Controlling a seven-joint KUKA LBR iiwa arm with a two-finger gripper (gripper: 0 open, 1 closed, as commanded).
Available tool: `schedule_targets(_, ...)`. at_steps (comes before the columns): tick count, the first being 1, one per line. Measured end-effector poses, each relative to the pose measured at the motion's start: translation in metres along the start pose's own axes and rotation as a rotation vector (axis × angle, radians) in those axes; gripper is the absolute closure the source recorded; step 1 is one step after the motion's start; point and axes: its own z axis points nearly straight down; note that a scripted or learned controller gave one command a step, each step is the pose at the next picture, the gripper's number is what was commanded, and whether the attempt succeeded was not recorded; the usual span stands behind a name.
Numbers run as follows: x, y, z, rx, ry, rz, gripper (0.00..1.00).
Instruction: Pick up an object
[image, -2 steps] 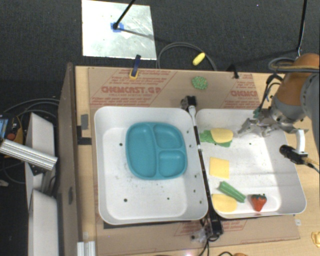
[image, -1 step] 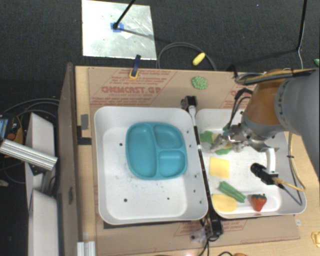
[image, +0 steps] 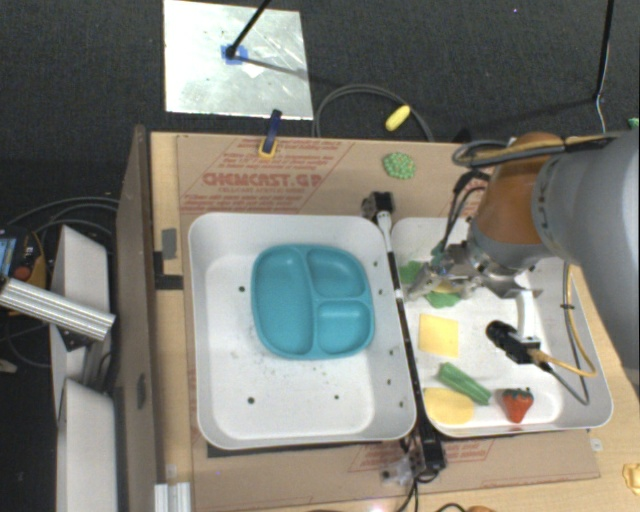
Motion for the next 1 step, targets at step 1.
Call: schedule_targets(1,-0.0037,0.0404,-0.0005,-0.003,-0.001,0.001,0.00)
